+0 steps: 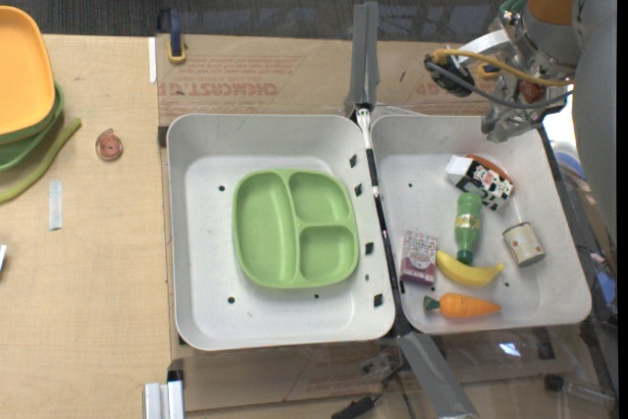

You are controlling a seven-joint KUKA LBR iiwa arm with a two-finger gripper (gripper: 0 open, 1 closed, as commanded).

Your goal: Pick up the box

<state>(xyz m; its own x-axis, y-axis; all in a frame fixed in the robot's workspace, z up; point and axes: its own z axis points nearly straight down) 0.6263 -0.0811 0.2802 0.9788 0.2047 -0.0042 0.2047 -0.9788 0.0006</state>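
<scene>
Nearest the lens lies the carrot (461, 306), orange with a green end, flat along the near wall of the right bin (569, 304).

My gripper (502, 121) hangs over the far right corner of that bin, near its rim, with yellow and black cables looped around the wrist above it. Whether it is released or clenched I cannot tell from this angle; nothing shows in its grasp.

Closest to it, toward the near side, sits a black-and-white patterned toy (486, 180) on the bin floor. Below that stands a green bottle (468, 226), lying roughly lengthwise toward the camera, and to its right a small grey can (524, 243) near the right wall. The bottle's lower end meets the banana (469, 270), which curves across just above the carrot.

The box (419, 257), small and pink-purple, lies by the left wall of the right bin, just beside the banana's left tip and well apart from my gripper.

Across the divider, the left bin (186, 211) holds a green divided plate (294, 228) in its middle. Farther left on the wooden bench (88, 309) are a small pink round thing (109, 145) and an orange dish (22, 74) stacked on green ones at the edge.
</scene>
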